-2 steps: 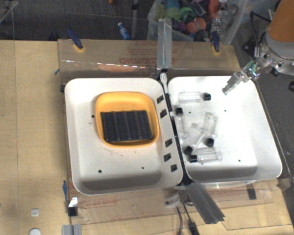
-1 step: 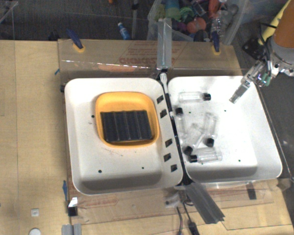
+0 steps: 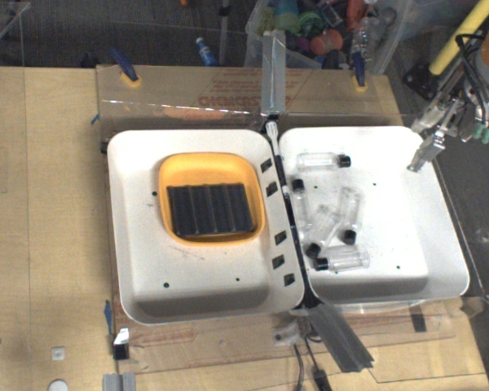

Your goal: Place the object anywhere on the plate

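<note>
Clear vials (image 3: pixel 332 218) lie clustered in the right bin (image 3: pixel 407 243), near its left wall. The plate (image 3: pixel 210 195) fills the left bin's (image 3: pixel 138 275) middle. The gripper (image 3: pixel 425 155) hangs over the right bin's far right corner; I cannot tell how its jaws stand.

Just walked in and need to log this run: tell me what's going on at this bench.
A robot arm's gripper hangs over the upper right edge of the right bin, with nothing visibly between its fingers. That bin holds a cluster of clear vials with black caps, lying toward its left side. The left bin holds an orange plate with a dark ridged block resting on it. None of the vials lies on the plate yet, so the placing is not done.
</note>
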`<state>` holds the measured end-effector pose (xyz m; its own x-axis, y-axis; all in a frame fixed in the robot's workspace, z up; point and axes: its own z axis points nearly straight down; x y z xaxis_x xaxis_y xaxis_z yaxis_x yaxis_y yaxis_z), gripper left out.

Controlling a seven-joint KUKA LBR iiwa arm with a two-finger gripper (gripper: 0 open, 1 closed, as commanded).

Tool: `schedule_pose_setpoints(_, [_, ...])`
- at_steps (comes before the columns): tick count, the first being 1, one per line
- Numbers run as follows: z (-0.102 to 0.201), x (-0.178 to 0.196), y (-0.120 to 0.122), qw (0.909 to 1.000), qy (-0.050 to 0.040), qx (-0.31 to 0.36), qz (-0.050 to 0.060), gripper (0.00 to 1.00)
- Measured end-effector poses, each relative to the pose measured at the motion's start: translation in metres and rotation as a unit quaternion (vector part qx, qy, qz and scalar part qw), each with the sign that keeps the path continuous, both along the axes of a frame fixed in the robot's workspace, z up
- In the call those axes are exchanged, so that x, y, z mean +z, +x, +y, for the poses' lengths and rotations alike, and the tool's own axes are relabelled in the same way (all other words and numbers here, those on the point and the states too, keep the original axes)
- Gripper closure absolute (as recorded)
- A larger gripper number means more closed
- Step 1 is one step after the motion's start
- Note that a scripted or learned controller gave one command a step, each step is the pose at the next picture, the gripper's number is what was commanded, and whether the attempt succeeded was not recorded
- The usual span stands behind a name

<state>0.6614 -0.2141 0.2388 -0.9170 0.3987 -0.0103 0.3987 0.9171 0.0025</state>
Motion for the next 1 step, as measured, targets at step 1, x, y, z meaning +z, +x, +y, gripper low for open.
schedule_pose_setpoints(1, [0.0031,-0.0115,-0.0108,0.9854,0.0005,0.170,0.003,0.00])
